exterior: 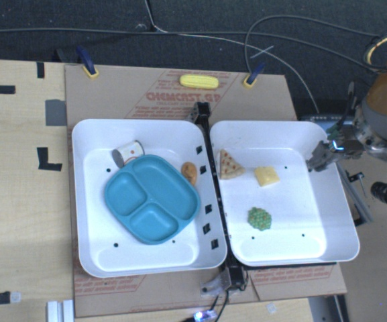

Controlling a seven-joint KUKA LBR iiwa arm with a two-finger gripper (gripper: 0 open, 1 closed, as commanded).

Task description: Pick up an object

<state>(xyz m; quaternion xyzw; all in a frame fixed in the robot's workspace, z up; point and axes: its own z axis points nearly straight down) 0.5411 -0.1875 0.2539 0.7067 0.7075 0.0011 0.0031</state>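
Tool: at the right bin's upper right rim; whether it is released or clenched cannot be told.
Right bin: holds a pizza slice at its left wall, a yellow cheese piece near the middle, and a green broccoli-like piece below that, all apart from the tool.
Left bin: holds a blue divided tray, a small can at the tray's upper left, and a brown piece beside its right edge.
Table: a yellow corn cob lies on cardboard above the bins.
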